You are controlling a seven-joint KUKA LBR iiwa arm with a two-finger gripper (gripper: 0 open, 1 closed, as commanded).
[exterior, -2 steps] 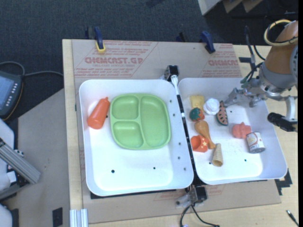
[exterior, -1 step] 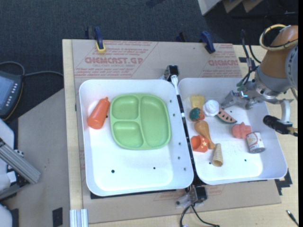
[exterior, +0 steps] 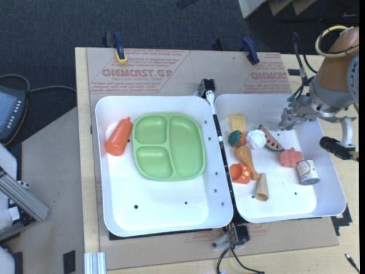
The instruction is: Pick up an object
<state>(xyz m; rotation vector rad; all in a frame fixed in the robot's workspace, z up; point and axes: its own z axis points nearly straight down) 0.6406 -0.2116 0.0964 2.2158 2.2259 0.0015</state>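
Bottom edge first: cable clip [exterior: 236, 234] under the bins. Gripper [exterior: 292, 120] sits at the right bin's [exterior: 331, 201] far side, fingers too blurred to tell spread or shut, nothing seen between them. Nearest pick: watermelon slice [exterior: 272, 140], just below-left of the tips, long axis diagonal, matte plastic. Farther out: white ball [exterior: 256, 138], pink lump [exterior: 291, 157], shiny can [exterior: 308, 172], ridged cone [exterior: 262, 186].
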